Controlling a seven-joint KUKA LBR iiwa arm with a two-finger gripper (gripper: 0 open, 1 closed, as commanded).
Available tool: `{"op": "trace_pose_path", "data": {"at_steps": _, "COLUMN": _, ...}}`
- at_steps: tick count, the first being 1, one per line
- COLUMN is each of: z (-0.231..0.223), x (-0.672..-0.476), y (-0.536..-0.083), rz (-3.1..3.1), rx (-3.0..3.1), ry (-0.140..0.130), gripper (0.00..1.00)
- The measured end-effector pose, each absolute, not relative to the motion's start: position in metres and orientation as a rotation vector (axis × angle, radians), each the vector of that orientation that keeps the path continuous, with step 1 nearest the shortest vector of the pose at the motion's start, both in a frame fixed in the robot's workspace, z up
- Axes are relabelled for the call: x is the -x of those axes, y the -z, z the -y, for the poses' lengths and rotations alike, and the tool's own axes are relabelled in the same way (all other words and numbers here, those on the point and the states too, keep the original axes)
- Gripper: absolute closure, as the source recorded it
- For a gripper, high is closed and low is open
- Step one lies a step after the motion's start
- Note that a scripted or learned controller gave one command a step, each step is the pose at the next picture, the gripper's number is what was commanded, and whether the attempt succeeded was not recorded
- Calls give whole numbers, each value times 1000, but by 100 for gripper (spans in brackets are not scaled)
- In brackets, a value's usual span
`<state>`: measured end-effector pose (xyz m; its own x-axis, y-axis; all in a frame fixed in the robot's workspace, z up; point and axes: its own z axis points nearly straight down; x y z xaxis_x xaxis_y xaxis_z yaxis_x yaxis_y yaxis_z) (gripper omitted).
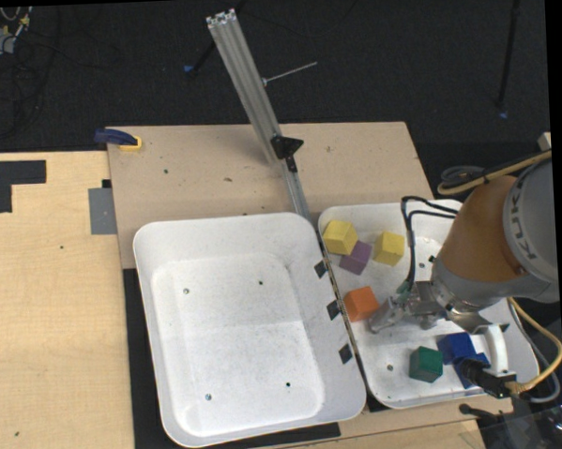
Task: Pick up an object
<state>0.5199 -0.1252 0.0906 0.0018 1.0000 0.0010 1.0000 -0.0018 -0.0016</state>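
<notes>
The approach step is judged to be in hand: the claw point(387, 316) is carried low inside the right bin point(395, 391), just beside the orange block point(361, 302), which lies at its left against the bin's inner wall. No object is seen between the claw's parts, so nothing can be said to be held. Whether the claw is released or clenched cannot be told from this slanted view, since its metal parts are blurred against the white floor of the bin.

The orange block is taken as the likeliest target, being the nearest piece to the claw. For the next move, the claw would need to be centred over that block and brought down around it, with care for the bin wall close at the block's left, where little room is left. A lift straight up would then be called for.

The right bin holds all the loose pieces. Two yellow blocks point(339, 235) are set toward its far end, and a purple block point(357, 256) is touching or almost touching the nearer yellow one. A green block point(425, 363) lies near the front edge, with a blue block point(458, 348) just beside it on the right, partly under the arm.

The left bin point(160, 249) is seen with only small dark specks on its floor. Both bins are borne side by side on the surface point(203, 171).
</notes>
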Motion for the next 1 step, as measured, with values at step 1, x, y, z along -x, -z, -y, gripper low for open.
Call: {"op": "trace_pose_path", "data": {"at_steps": 1, "z": 127, "x": -520, "y": -102, "rz": 2205, "rx": 2232, "ry": 1, "gripper": 100}}
